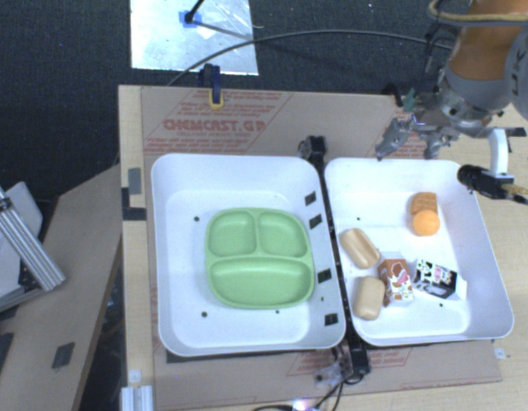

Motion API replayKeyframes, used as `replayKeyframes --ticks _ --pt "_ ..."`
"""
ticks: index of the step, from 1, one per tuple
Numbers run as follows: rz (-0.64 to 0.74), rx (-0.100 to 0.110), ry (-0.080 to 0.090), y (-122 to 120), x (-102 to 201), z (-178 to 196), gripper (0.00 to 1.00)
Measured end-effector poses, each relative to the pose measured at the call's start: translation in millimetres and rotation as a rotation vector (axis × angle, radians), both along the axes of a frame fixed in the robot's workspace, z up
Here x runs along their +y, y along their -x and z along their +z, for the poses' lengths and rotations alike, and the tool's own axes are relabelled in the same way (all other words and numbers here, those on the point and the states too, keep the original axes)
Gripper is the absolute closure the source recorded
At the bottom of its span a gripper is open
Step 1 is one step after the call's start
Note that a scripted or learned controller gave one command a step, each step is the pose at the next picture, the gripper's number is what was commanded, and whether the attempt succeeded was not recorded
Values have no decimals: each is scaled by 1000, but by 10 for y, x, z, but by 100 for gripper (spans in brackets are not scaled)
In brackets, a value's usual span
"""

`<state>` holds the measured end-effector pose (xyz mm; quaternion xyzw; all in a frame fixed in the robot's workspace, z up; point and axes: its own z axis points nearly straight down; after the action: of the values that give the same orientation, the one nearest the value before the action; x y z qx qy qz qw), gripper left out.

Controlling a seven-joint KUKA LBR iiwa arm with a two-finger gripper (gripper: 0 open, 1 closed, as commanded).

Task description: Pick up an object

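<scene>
Two shallow white bins side by side on the desk point(144, 127) — left bin point(174, 229) and right bin point(482, 247), walls touching along the middle seam, most likely so things can go from one to the other. In the left bin, one green divided plate point(260, 258), flat, three compartments, nothing in them. In the right bin, six small things for the picking, loosely scattered, which leaves room around most of them: two tan bread rolls, one point(359, 247) near the seam, the other point(369, 297) lower down and touching a small brown-and-white carton point(397, 281); just beside that, one black-and-white patterned packet point(436, 278), lying flat; further up towards the right wall, one orange ball point(427, 222) tucked against one round biscuit-like piece point(423, 202).

Pincer point(409, 141) up at the far rim of the right bin, above it and well apart from every item, carrying nothing between its fingers point(392, 139); fingers look parted, pointing down. Probably poised high to clear the bin wall ahead of a descent — a guess only. Task not yet done: all six things resting on the bin floor.

On the desk beyond the bins, one blue-and-yellow clamp point(212, 84) at the far edge
</scene>
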<state>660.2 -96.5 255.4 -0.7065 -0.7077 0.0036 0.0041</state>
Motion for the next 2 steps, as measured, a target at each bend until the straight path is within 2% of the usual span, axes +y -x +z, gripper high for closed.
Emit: replayKeyframes --ticks 1,2 --pt "2 -13 1 -20 4 81 0" --pt "1 -11 1 -59 -4 -334 0"
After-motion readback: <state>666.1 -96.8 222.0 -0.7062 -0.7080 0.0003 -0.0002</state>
